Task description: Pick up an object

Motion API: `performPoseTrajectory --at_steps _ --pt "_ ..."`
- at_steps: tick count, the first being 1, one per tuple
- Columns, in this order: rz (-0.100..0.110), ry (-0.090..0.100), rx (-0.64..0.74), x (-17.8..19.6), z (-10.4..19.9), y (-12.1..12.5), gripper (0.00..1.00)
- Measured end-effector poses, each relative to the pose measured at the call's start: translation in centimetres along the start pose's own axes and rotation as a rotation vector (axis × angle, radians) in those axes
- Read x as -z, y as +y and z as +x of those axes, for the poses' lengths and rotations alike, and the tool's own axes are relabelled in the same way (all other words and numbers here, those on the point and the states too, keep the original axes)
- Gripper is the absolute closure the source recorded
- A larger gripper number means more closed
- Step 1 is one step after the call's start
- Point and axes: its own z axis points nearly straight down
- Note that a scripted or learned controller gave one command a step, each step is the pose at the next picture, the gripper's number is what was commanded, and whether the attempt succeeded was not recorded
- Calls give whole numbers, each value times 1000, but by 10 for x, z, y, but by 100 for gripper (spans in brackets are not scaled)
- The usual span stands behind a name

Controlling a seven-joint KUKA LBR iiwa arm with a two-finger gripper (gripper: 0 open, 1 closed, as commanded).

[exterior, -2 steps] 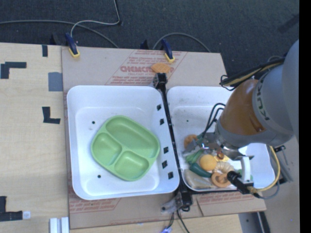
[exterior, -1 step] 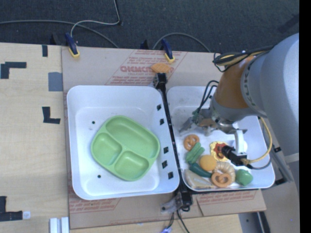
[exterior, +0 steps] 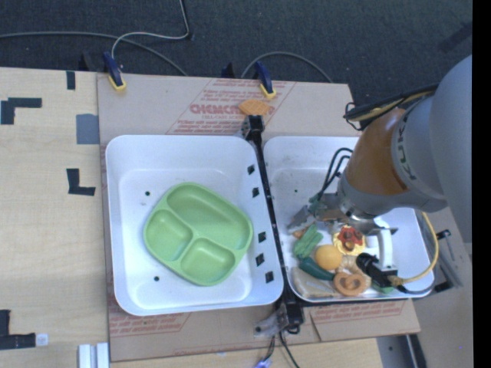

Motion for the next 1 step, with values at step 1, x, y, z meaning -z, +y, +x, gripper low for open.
performPoseTrajectory --at_steps 1 --pt "-2 -1 0 0 4 -20 0"
